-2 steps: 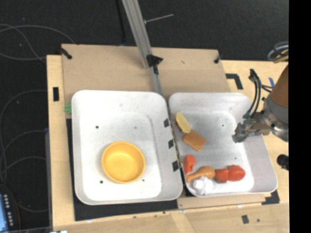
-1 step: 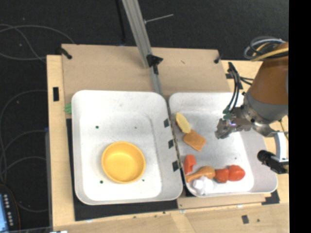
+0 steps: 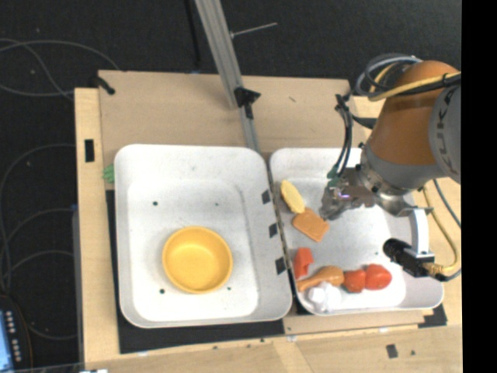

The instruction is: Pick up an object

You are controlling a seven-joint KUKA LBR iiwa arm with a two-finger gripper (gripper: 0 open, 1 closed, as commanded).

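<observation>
In the right bin [image 3: 353,305] lie a pale yellow piece [image 3: 293,197], an orange-brown block [image 3: 310,225], a small red-orange piece [image 3: 302,259], a tan piece [image 3: 321,277], a white lump [image 3: 324,298] and a red tomato-like piece [image 3: 371,278]. My gripper [image 3: 335,202] hangs low over this bin, just right of the orange-brown block and the yellow piece. I see nothing held in it.
The left bin [image 3: 155,177] holds a yellow bowl [image 3: 197,259]. A grey metal rail [image 3: 225,61] slants down from the top to the bins' shared edge. The arm's grey and orange body [image 3: 408,123] covers the right bin's far right corner. A black cable end [image 3: 404,255] hangs there.
</observation>
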